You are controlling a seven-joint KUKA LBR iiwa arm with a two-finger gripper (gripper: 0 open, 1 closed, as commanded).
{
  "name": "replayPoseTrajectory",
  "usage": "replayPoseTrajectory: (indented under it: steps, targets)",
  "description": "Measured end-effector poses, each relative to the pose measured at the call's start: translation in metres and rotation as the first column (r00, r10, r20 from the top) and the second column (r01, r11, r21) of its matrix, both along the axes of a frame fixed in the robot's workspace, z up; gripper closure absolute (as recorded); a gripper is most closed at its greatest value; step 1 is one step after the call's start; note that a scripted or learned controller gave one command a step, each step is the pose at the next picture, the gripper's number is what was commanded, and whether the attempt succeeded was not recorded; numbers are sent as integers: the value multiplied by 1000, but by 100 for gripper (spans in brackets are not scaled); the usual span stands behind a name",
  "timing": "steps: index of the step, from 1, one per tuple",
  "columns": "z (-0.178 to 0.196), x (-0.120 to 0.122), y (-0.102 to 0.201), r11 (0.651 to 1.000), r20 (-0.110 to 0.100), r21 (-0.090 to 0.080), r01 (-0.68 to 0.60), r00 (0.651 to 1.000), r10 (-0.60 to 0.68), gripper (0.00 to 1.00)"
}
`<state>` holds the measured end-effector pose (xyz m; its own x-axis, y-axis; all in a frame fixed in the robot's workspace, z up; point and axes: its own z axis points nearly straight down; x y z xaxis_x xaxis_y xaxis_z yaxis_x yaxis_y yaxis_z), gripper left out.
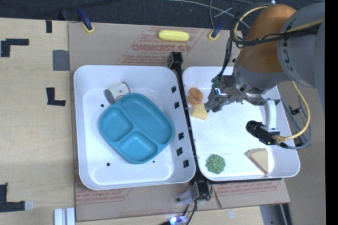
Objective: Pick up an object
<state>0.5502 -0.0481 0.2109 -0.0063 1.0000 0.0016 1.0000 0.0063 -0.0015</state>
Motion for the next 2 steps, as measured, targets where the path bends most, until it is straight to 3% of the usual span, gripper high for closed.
replayPoseTrajectory:
  steps: [2]
  targets:
    - [4, -10, 122, 1000, -1, 0, -1, 1000, 1, 100]
